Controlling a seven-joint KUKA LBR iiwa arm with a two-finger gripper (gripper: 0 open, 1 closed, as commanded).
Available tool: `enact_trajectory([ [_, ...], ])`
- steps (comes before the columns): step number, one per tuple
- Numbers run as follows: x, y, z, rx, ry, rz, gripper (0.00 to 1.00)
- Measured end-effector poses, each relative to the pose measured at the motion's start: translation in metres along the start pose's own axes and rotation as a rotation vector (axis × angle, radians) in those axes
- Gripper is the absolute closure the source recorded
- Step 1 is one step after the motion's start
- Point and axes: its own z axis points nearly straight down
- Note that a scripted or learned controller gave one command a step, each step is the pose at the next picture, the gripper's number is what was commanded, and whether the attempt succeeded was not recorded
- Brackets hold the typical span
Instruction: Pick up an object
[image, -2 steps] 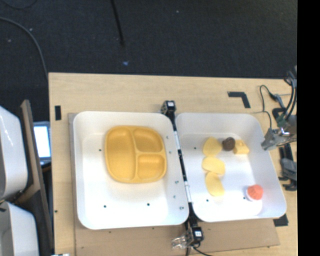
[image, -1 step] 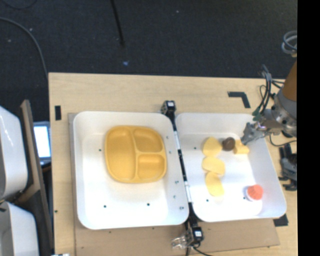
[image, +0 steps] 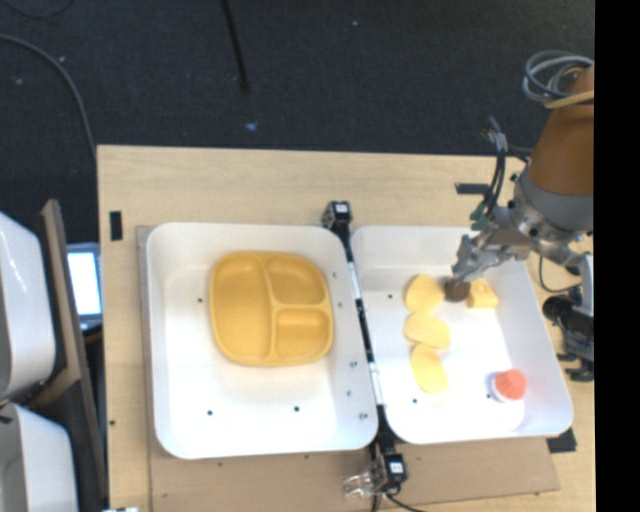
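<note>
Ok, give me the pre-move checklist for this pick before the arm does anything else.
1. End effector over the right bin: ok, it sits low among the yellow pieces near the bin's upper middle.
2. A target within reach: ok, a yellow piece lies just to its left and a smaller one to its right.
3. Object between the fingers: cannot tell, the tip is dark and small in this view.
4. Neighbours crowding the pick: not ok, two more yellow pieces lie close below.
5. Orange-and-white object out of the way: ok, it lies apart near the bin's lower right corner.
6. Left bin's yellow divided tray: ok, far from the arm.
</note>
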Motion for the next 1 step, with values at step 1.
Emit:
enact_trajectory([
  [1,0.0424,0.0201,0.0151,0.002,0.0,0.001,1.0],
])
